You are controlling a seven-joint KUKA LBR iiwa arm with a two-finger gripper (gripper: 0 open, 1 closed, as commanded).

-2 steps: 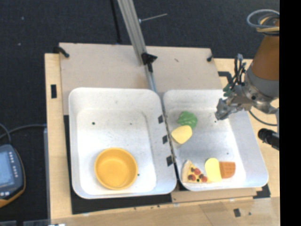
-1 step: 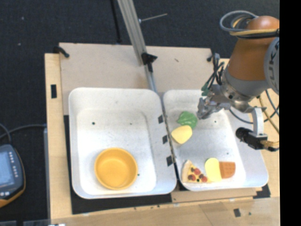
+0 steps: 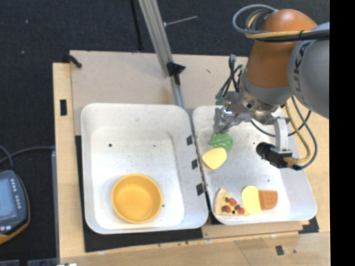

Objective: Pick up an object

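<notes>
Right bin (image 3: 299, 204): green piece (image 3: 221, 141) at its left wall, yellow piece (image 3: 214, 158) touching below. Tool (image 3: 223, 121) just above green; grip state we cannot tell. We advise 1 centred, vertical descent.

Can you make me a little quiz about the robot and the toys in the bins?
1. True or false: the yellow bowl sits in the left bin.
2. Which toy lies right under the tool? A) green piece B) pizza slice C) orange toast
3. Fill in: the arm's band is coloured ____.

Key: 1 true; 2 A; 3 orange.
</notes>
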